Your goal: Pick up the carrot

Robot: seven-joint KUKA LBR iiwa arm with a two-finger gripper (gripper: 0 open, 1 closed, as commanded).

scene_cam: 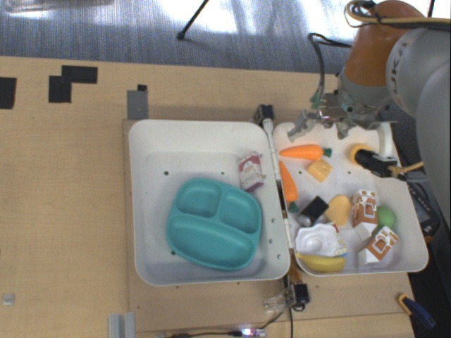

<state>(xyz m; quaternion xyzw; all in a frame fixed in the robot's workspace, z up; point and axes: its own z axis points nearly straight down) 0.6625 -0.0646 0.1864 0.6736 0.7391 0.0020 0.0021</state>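
The grey arm (416, 55) reaches in over the far edge of the right bin (416, 255), and its jaws (325, 120) are spread and pinch nothing. The carrot (303, 151) lies in this bin, just below the jaws, beside a yellow block (319, 170).

My arm (416, 55) runs off the right edge. My own wrist hides my pincer (325, 120) tips, so their spacing is unreadable to me.
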